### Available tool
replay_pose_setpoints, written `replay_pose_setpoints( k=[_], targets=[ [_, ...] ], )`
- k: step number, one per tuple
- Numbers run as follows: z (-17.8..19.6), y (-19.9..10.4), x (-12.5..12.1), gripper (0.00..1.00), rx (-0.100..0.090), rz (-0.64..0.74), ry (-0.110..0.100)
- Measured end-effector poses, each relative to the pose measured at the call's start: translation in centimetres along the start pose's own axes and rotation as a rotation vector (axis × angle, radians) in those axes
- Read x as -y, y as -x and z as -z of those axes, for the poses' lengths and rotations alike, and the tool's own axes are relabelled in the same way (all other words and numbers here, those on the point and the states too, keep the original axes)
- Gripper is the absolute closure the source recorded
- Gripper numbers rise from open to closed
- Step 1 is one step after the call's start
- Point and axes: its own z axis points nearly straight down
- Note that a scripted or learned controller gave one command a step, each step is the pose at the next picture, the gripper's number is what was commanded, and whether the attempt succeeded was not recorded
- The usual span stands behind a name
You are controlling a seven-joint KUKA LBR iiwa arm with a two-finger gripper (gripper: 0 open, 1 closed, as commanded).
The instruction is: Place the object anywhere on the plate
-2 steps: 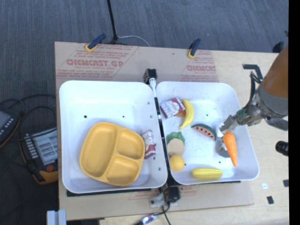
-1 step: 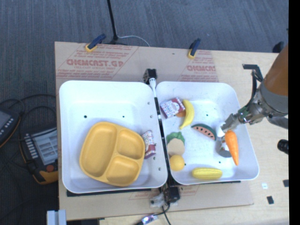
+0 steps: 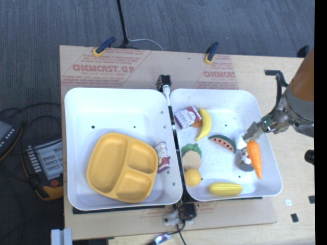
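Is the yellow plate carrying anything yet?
No. The yellow plate shows all three compartments bare; the small can lies beside it on the left bin's floor.

A yellow three-compartment plate lay flat in the left bin, well apart from the gripper and across the divider from it. An orange toy carrot lay just below the gripper in the right bin, its tip pointing away from it.
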Motion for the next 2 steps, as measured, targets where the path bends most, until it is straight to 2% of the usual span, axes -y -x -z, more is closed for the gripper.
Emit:
replay_pose_setpoints(
  k=[1, 2],
  targets=[
    [0.8, 0.0, -0.1, 1.00, 0.003, 0.000, -0.001],
    [1.9, -9.0, -0.9, 1.00, -0.012, -0.082, 0.002]
  ],
)
